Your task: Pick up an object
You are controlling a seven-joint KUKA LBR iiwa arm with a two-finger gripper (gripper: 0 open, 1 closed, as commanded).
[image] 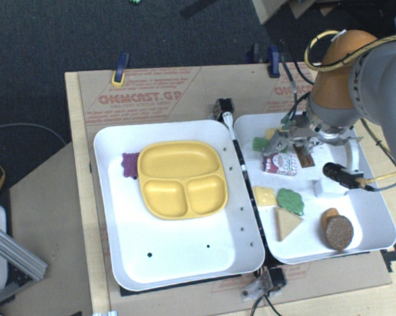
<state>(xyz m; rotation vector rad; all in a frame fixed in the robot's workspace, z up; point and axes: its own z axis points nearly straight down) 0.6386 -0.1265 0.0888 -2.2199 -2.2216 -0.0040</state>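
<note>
Two bins: shallow and white, side by side on the bench [179, 88], left bin [121, 213] and right bin [374, 209] touching along a black seam.
Bench: brown board with red lettering, clamps along its far edge.
Arm [375, 74]: grey with an orange band, reaching in from the right, bent down over the far part of the right bin.
Yellow tray [182, 178]: three compartments, flat in the far half of the left bin, one long section at the back and two smaller ones in front.
Pincer [298, 140]: low over the far-left part of the right bin, right above the red and white packet; cannot tell from this angle whether clenched or released, nothing visibly caught.
Red and white packet [281, 164]: lying in the right bin, just under the pincer, below the small green piece.
Brown round object [338, 230]: near the front right corner of the right bin, well apart from the pincer.
Tan wedge [286, 223]: front of the right bin, just below the green lump.
Green lump [290, 200]: middle-left of the right bin, touching the pale yellow block.
Purple piece [129, 164]: left bin, tucked against the tray's left edge.
Pale yellow block [264, 195]: beside the seam.
Small green piece [261, 143]: far-left of the right bin.
</note>
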